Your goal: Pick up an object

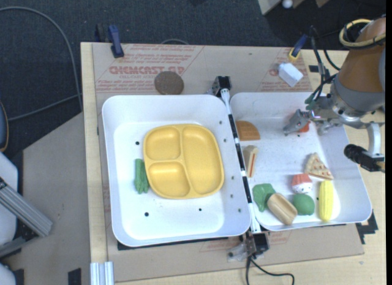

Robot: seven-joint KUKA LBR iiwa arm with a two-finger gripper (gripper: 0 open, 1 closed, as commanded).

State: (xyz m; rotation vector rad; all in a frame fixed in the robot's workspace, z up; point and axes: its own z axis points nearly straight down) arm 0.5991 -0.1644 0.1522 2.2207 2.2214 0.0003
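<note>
My gripper point(296, 124) hangs low over the far part of the right bin point(275, 103), coming in from the right on the grey arm point(361, 78). A small orange-red piece point(303, 128) shows right at its tip, touching or just under it. Nearer the front of this bin lie a pizza slice point(318, 168), a red and white piece point(300, 182), a yellow corn cob point(326, 200), a green ball point(303, 204), a hot dog bun point(282, 208) and a green pepper point(263, 195). An orange bread piece point(247, 130) and a thin stick point(250, 160) lie by the bin's left wall.
The left bin point(116, 149) holds a yellow divided plate point(182, 160) and a green pod point(141, 175). On the bench behind the bins are a brown disc point(168, 83), a white block point(290, 73) and a blue clip point(114, 40).
</note>
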